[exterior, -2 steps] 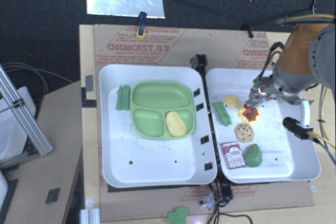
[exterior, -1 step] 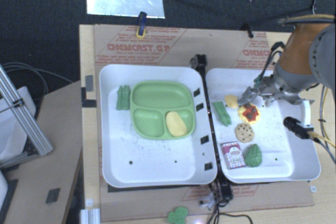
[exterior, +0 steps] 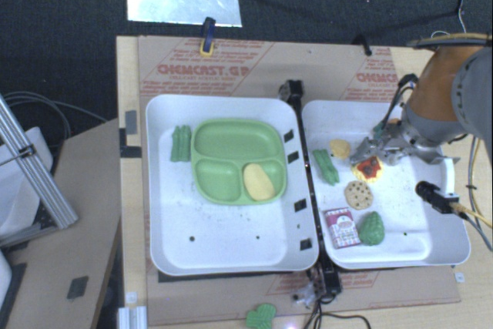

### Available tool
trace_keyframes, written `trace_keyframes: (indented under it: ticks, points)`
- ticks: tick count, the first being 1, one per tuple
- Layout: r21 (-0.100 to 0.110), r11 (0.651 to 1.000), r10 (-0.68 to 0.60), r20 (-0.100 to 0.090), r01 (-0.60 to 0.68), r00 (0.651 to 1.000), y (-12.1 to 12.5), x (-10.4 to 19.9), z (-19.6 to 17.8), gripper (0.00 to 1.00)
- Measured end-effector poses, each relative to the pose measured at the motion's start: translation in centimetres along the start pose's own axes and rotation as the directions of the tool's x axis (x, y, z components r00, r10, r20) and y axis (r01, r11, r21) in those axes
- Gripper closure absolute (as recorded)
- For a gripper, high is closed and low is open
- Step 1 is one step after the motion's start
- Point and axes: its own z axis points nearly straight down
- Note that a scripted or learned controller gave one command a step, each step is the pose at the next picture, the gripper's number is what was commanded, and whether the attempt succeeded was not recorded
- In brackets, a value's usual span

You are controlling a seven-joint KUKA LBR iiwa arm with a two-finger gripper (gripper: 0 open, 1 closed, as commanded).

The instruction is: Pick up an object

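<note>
gripper low over the red and yellow toy in the right bin

your gripper sits right at the small red and yellow toy, near the middle of the right bin. the view doesn't settle whether it's open or closed, so you can't count this as a grab. centre over the toy before you lift, and come straight up. the toy is lumpy, no clear long axis or heading. a yellow piece lies at ten o'clock, the cookie at six, the green pod out at nine, running eleven to five.
</note>
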Motion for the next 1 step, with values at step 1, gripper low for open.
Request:
trace_keyframes:
  ticks: [1]
  points:
    - [-0.001, 1.0, 0.0, 0.0, 0.0, 1.0, -0.99, -1.01, -0.13, 0.0]
